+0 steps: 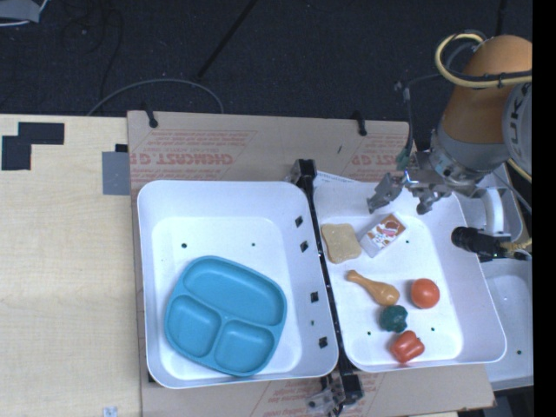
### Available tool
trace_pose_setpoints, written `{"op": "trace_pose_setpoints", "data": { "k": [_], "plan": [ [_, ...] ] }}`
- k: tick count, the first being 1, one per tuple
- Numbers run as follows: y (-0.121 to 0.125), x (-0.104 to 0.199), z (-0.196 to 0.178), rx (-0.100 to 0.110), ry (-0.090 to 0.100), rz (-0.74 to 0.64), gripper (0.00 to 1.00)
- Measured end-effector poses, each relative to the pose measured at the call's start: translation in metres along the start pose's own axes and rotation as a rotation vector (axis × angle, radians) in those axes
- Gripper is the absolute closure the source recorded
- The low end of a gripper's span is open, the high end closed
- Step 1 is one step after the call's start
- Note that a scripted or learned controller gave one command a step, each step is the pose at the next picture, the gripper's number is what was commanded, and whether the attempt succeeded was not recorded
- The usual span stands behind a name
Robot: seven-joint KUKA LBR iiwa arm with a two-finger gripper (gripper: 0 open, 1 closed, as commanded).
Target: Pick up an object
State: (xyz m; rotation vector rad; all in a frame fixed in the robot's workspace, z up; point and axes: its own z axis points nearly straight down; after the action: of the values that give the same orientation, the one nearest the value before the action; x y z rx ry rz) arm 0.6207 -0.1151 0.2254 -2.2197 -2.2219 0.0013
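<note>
Camera view, left bin [156, 233]: white, shallow; holds a blue divided plate [226, 315] with three compartments, lying flat toward the near side.
Camera view, right bin [486, 320]: white, shallow; holds all the loose candidates for the pick.
Toast slice [340, 242]: tan toy bread, near the divider between the bins.
Small carton [383, 234]: white with red print, just beside the toast, nearest of all items to the claw.
Drumstick [373, 287]: toy chicken leg, mid-bin.
Tomato [425, 293]: round, red-orange, right of the drumstick.
Green piece [393, 318]: dark, small; kind not clear.
Red piece [407, 347]: reddish toy food at the near end; kind not clear.
Arm: grey with orange band, over the far right corner.
Gripper [405, 197]: fingers spread, released, nothing between them; poised above the far end of the right bin, just beyond the carton.
Progress: judged early; no item lifted, every object resting in its bin.
Remaining: descend, close on an item, raise it.
</note>
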Motion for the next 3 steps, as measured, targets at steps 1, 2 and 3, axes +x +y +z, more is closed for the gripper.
{"op": "trace_pose_setpoints", "data": {
  "k": [1, 2, 3],
  "plan": [
    [-0.001, 0.0, 0.065, 0.008, 0.001, 0.001, 0.0],
    [0.001, -0.002, 0.107, -0.012, -0.003, 0.003, 0.0],
    [0.005, -0.004, 0.114, -0.021, -0.006, 0.004, 0.0]
  ]
}}
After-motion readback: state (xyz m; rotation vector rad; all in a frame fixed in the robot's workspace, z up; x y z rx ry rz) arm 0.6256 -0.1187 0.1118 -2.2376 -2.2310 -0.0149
